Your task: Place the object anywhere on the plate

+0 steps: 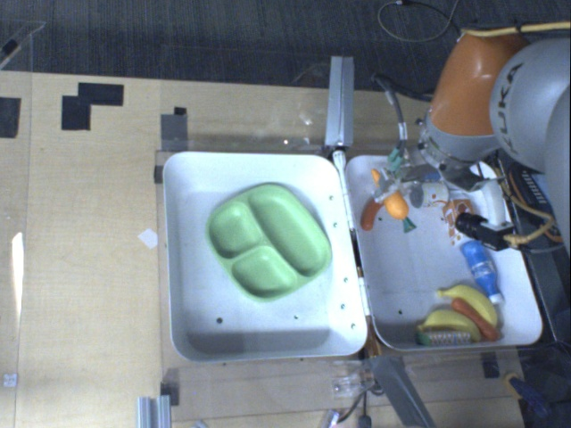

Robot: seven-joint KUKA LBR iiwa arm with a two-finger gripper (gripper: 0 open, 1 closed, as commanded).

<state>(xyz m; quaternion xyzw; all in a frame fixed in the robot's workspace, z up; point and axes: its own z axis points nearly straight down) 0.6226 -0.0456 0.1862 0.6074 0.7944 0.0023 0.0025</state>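
Note:
A green plate [268, 239] with three compartments lies in the middle of the left bin [187, 319] with nothing on it. My gripper [399, 185] hangs over the far left corner of the right bin [419, 275], below the orange wrist band. A small orange object [395, 207] with a green tip sits right under the gripper, and whether it is held is hidden. An orange-red piece [368, 214] lies just left of it by the bin wall. The plate is well to the left of the gripper, across the divider between the bins.
In the right bin, a blue bottle [480, 267] lies at the right, and a banana [473, 300], a red sausage [475, 321] and a yellow-green corn cob [443, 323] crowd the near right corner. Cables run along the bin's right side.

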